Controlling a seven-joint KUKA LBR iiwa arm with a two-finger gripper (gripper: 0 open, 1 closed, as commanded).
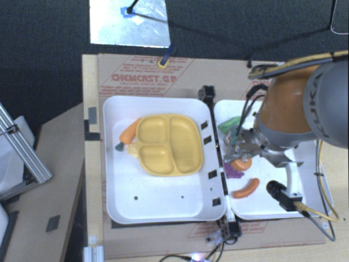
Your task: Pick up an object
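My gripper hangs low over the left part of the right bin, under the grey and orange arm. Right beneath it lie an orange round piece and a purple thing, partly hidden by the gripper. A green thing sits just behind the gripper near the bin's far left. A sausage-like orange-red piece rests closer to the front of the same bin. I cannot tell whether anything is between the fingers.
The left bin holds a yellow three-part plate and a toy carrot at its left edge. A black divider runs between the bins.
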